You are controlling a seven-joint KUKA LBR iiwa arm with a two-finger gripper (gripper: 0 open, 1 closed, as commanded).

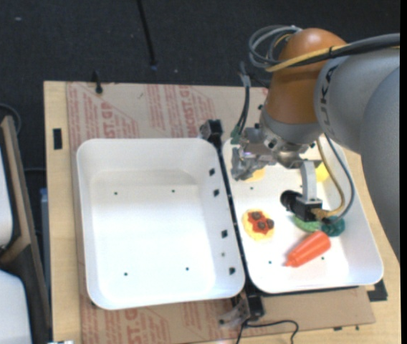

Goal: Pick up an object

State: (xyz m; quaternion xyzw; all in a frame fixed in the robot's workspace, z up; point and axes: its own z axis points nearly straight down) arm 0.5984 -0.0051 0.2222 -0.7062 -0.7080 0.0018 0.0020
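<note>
My gripper (pixel 246 165) hangs low over a yellow piece (pixel 258 173) in the right bin (pixel 350 264), open or closed I cannot tell, so I should centre on it before closing.

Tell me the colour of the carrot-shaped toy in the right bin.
The carrot toy is orange, with green at its thick end, clearest in the camera view.

An orange toy carrot (pixel 309 249) with green leaves lies slantwise near the front of the bin (pixel 347 265) on the view's right, its tip pointing toward the neighbouring bin. Close by but apart, a yellow disc (pixel 259 225) with dark red spots lies flat. A yellow piece (pixel 256 175), largely hidden, sits farther back
</note>
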